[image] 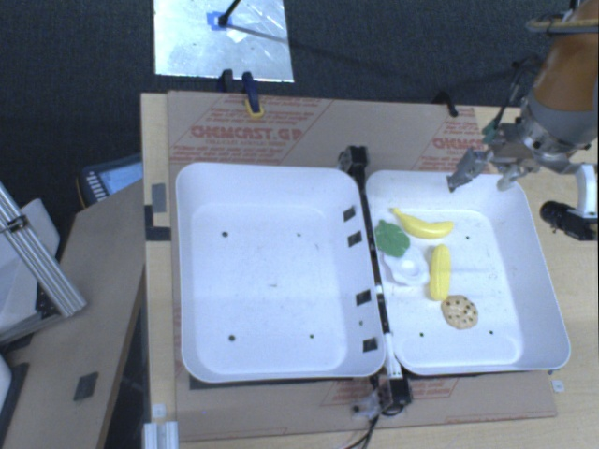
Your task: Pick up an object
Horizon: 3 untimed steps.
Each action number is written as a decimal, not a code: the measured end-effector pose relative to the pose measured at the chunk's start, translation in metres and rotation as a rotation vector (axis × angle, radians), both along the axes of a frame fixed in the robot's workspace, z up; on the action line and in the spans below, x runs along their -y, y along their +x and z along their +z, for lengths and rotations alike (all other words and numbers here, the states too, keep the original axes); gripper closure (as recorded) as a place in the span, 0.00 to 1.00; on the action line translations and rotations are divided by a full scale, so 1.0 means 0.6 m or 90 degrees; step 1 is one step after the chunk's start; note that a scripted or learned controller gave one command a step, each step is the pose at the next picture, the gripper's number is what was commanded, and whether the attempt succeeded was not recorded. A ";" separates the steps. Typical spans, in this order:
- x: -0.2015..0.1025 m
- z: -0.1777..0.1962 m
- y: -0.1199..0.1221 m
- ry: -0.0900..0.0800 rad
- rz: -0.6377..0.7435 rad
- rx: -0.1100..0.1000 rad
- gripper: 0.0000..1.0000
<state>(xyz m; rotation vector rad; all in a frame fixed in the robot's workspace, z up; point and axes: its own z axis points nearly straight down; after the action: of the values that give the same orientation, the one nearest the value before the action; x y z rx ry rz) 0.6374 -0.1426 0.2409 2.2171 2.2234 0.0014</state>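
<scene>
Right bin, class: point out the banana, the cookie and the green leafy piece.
banana [424,224], camera view, middle of its curved body.
cookie [459,311], camera view, centre of its top face.
green leafy piece [392,239], camera view, middle of the leaf.

Robotics lab: white bins [271,181] on bench, aluminium framing [37,260]
</scene>
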 end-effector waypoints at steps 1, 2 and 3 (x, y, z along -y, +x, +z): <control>-0.075 -0.062 -0.077 0.002 0.003 -0.005 0.00; -0.099 -0.191 -0.051 0.001 0.002 -0.004 0.00; -0.096 -0.164 -0.047 0.000 0.001 0.001 1.00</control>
<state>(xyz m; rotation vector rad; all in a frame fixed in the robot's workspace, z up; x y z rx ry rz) 0.6089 -0.0849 0.1422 2.2142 2.2245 0.0035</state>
